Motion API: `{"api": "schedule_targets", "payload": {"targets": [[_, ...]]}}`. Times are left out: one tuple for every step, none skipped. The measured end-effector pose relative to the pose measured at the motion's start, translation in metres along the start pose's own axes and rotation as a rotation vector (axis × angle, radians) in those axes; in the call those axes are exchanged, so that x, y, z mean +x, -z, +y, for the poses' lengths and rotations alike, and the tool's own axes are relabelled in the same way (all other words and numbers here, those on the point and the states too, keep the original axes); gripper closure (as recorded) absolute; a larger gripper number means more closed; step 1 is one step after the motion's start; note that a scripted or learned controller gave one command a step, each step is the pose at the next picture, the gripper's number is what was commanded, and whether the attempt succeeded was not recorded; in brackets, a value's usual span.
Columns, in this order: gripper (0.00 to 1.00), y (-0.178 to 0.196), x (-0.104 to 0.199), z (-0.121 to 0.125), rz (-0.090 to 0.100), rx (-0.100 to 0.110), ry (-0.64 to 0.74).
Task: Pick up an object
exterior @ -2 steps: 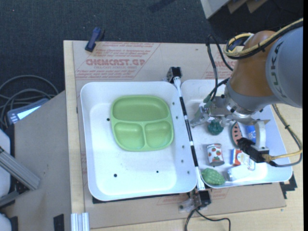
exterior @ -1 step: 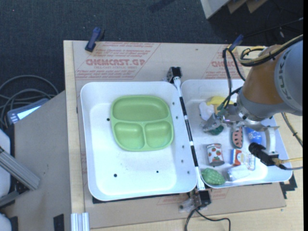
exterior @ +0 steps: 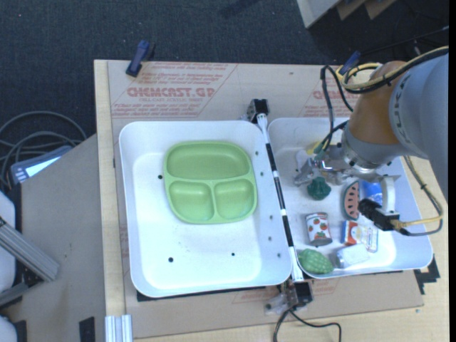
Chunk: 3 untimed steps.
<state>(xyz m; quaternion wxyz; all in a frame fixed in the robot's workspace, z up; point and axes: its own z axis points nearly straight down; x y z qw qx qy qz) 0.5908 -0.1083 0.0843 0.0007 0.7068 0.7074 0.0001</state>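
We found the desk carrying two bins. The left bin held a green divided plate, set apart from the picking stock. The right bin held that stock: a dark green object at its 10 o'clock, directly beneath the gripper, evidently the target. Whether the fingers were released or clenched, we could not tell.

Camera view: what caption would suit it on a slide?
Arm's gripper poised above a dark green object in the right bin; green divided plate in the left bin.
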Motion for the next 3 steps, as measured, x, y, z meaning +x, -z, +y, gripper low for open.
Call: {"api": "schedule_targets", "payload": {"targets": [[0.00,0.000,0.015,-0.019,0.002,0.004,0.000],[1.00,0.010,0.015,-0.019,0.001,0.002,-0.001],[1.00,0.101,0.081,-0.018,0.002,0.000,0.000]]}}
